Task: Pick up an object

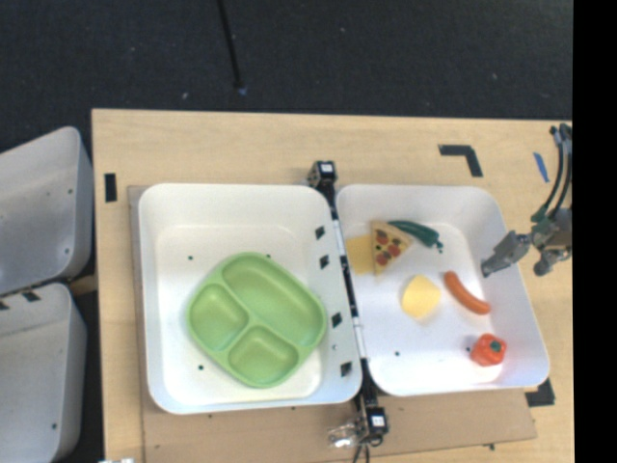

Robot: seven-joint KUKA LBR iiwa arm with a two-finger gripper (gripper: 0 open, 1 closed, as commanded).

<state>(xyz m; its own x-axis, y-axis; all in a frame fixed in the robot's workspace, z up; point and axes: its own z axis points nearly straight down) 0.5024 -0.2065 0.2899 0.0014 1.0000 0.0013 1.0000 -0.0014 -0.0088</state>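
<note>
I have the gripper [525, 251] hovering at the right bin's [516, 355] edge, fingers spread with nothing between them, so next I'd lower onto the nearby sausage [467, 293].

Green divided plate [255, 319] in left bin [154, 258] on wooden bench [241, 148]

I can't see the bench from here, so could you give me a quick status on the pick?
Gripper at right bin's right edge, holding nothing. Hot dog nearest; pizza slice, yellow piece, red fruit untouched. Path clear.
</note>
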